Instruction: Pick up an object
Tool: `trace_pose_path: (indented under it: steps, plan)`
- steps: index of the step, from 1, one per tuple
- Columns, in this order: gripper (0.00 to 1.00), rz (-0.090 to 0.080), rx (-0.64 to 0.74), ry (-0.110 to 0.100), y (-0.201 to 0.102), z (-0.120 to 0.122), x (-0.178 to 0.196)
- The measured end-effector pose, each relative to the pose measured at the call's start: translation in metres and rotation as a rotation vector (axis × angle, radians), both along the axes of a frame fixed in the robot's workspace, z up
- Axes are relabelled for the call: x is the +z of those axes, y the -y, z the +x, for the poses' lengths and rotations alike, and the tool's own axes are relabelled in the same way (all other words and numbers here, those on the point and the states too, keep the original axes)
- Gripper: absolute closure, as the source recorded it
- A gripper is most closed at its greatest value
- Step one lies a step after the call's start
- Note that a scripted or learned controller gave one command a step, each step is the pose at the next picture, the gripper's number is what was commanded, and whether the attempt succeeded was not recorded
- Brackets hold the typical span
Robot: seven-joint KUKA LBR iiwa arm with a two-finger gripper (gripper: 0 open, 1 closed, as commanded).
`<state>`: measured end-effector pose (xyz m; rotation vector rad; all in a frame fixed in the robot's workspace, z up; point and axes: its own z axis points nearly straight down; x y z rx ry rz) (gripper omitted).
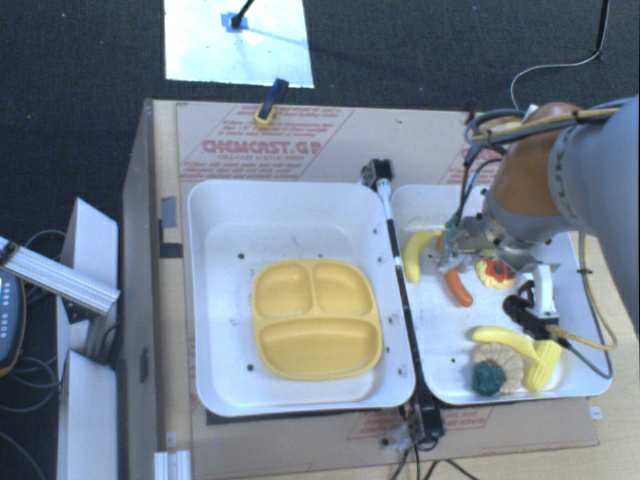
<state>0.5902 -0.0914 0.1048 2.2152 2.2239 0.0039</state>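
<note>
hand low over the right bin, several small items crowded near it

risk first. the right bin (570, 393) carries a tight scatter of play food: a yellow banana piece (414, 254) near its left wall, an orange carrot-like piece (458, 287) just beside it, a red-and-yellow piece (494, 272) to that one's right, and lower down a second banana (506, 340), a yellow corn cob (545, 365) and a dark green lump (488, 377). the hand (447, 253) sits between the first banana and the carrot, near both. judged from that crowding, a close could catch two items at once, or nudge one aside and come up with nothing. the banana lies close to the bin wall, so a finger could also meet the wall. a cable (580, 343) trails across the lower items and might drag on a lift.

pose. the arm reaches in from the right, its orange band (525, 173) above the wrist, the wrist turned down toward the upper left part of the right bin. whether the hand is released or clenched i cannot tell; it is too small and cluttered here. nothing can be seen held.

the left bin (230, 218) holds a yellow divided plate (315, 318), well apart from the hand.
</note>
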Motion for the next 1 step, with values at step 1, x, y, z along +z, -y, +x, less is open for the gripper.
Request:
trace_pose_path:
  steps: [1]
  plan:
    - [1.0, 0.001, 0.001, -0.001, -0.0634, -0.0273, 0.0802]
